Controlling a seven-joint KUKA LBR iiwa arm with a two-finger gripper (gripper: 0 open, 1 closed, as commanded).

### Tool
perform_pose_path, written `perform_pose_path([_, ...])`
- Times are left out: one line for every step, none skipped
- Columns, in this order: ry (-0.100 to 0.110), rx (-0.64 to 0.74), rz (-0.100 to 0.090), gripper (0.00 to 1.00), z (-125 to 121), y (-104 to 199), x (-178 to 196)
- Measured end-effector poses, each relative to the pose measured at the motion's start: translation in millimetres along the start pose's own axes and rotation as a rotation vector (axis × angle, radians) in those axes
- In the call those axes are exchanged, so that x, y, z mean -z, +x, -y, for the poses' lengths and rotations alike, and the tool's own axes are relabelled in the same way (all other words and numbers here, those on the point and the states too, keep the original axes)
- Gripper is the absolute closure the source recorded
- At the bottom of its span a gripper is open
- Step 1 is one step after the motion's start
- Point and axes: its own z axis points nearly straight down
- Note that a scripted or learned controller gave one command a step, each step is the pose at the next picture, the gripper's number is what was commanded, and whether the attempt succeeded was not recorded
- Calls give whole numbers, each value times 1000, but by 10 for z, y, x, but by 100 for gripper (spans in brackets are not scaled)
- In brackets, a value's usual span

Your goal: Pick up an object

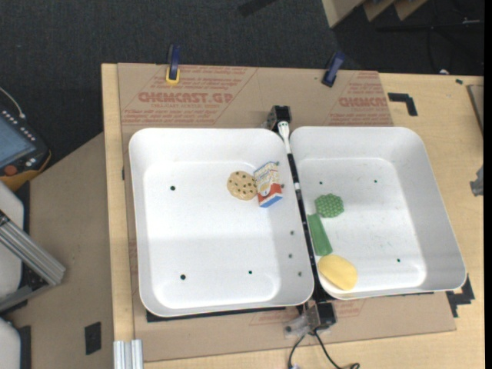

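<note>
The left bin (154, 229) holds a round cookie (241, 184) and, touching its right side, a small red, white and blue carton (268, 184), both near the bin's upper right. In the right bin (430, 206) a green bumpy ball (329, 205) lies near the left wall, a green stick (319, 234) runs along that wall below it, and a yellow lemon-like object (337, 272) sits in the front left corner.
Both bins rest on a brown cardboard sheet (231, 91) held by two clamps (173, 64) at the back edge. A metal rail (31, 248) and a dark device (15, 141) lie off the bench at the left. A cable (307, 344) trails from the front.
</note>
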Motion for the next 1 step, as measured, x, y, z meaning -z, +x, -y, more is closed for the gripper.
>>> perform_pose_path([10, 8, -8, 100, -72, 622, -440])
